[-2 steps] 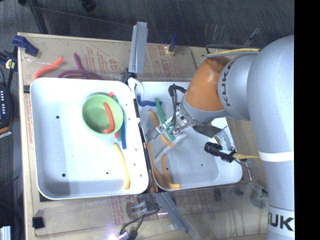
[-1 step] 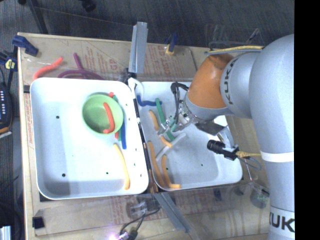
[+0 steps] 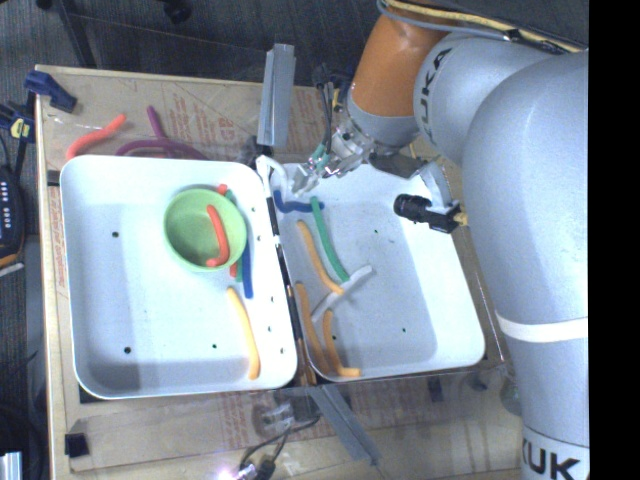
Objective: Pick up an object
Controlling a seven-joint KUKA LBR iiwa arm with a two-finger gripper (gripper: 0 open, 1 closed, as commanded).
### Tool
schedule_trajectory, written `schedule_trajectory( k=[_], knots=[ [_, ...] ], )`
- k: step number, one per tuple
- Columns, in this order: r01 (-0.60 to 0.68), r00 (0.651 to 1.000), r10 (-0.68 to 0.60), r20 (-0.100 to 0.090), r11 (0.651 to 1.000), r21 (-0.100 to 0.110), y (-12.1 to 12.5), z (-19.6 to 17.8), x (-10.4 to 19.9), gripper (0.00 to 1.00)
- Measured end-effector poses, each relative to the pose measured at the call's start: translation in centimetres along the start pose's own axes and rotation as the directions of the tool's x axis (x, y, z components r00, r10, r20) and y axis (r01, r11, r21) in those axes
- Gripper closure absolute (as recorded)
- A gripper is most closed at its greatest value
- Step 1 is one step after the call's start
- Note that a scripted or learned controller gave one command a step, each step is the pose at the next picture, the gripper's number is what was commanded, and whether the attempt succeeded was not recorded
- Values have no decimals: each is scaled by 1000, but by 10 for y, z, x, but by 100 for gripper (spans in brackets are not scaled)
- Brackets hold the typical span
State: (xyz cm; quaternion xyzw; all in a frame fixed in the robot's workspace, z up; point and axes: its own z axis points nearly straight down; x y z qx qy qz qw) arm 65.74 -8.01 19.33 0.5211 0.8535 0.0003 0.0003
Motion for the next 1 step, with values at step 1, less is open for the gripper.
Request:
schedule_trajectory(
  k=[1],
  knots=[
    [0, 1000, 0, 0, 1000, 0, 0, 0, 0, 0]
  ],
)
